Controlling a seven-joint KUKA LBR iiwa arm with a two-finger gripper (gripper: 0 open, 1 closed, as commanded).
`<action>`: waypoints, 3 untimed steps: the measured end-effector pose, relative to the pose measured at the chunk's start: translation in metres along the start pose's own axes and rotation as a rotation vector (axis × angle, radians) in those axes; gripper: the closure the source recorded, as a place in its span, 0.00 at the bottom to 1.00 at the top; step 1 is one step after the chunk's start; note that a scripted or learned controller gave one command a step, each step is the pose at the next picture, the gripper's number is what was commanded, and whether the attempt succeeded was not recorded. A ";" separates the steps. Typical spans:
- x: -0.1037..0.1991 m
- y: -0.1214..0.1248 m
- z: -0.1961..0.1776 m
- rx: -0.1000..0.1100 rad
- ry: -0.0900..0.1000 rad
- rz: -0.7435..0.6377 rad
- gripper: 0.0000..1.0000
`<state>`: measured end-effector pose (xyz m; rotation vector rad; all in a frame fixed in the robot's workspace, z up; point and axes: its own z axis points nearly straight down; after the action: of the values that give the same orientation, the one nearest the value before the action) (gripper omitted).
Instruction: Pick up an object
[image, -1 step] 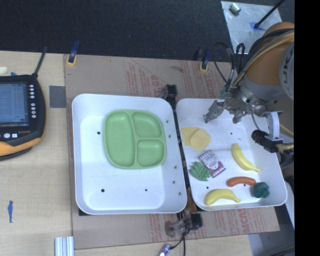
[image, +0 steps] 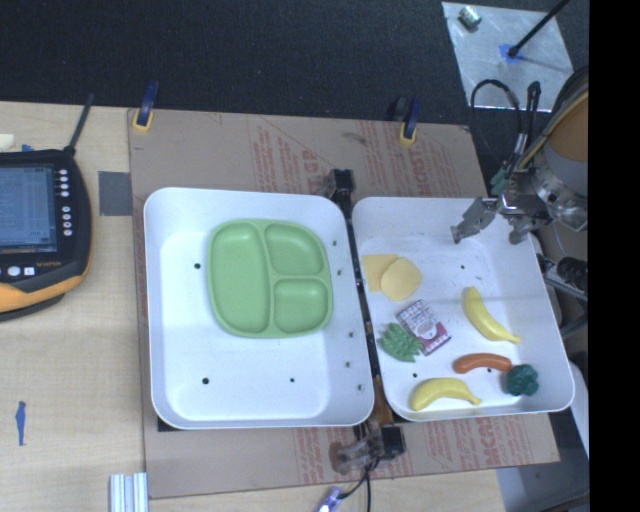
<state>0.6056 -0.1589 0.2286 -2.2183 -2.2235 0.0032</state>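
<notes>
Gripper (image: 492, 222): you find it over the far right corner of the right bin (image: 452, 212), its two fingers spread wide, nothing between them; the arm behind it is cut off at the frame's right.

Desk (image: 60, 360): pale wood, with a brown cardboard sheet (image: 300, 150) under both bins.

Left bin (image: 180, 380): holds a green divided plate (image: 268, 277), three compartments.

Handheld control pendant (image: 35, 235): left edge, partly cut off, screen unreadable.

Right bin contents, well apart from the gripper: two pale yellow discs (image: 392, 275) overlapping; banana (image: 487, 315); second banana (image: 443, 394) near the front wall; small packet (image: 422, 326), print too small to read; sausage (image: 482, 363); green leafy piece (image: 399, 342) touching the packet; dark green broccoli-like lump (image: 521, 379), hard to make out.
</notes>
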 end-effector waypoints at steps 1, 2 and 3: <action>-0.049 -0.028 0.055 0.003 -0.001 -0.002 0.00; -0.045 -0.056 0.126 0.004 0.001 -0.003 0.00; -0.046 -0.055 0.115 0.002 -0.002 -0.006 1.00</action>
<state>0.5509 -0.2054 0.1141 -2.2114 -2.2297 0.0076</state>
